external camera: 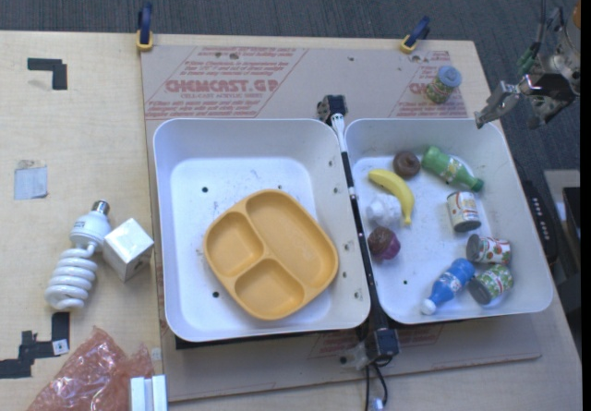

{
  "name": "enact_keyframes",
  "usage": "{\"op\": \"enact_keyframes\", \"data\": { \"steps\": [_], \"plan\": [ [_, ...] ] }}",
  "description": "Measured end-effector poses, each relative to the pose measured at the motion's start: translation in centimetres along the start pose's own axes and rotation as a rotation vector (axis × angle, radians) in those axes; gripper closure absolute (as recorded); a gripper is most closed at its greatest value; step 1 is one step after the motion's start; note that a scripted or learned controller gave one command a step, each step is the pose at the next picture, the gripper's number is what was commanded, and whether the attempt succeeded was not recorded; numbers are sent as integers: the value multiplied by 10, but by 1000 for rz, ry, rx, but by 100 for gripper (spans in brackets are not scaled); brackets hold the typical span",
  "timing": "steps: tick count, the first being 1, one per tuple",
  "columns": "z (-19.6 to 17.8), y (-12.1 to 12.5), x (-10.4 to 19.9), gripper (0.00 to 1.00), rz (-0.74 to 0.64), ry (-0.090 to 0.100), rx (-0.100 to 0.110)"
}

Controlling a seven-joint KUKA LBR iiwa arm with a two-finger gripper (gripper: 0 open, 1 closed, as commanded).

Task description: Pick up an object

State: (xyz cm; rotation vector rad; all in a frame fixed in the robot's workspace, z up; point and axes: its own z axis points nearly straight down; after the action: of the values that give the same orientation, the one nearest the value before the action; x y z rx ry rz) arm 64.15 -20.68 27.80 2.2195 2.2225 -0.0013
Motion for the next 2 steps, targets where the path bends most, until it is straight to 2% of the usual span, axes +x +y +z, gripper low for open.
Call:
{"op": "enact_keyframes", "data": {
  "steps": [1, 2],
  "plan": [
    [97, -108, 6, 0, 2, 0, -1],
    [157, -88, 37, 0, 1, 1, 0]
  ]
}}
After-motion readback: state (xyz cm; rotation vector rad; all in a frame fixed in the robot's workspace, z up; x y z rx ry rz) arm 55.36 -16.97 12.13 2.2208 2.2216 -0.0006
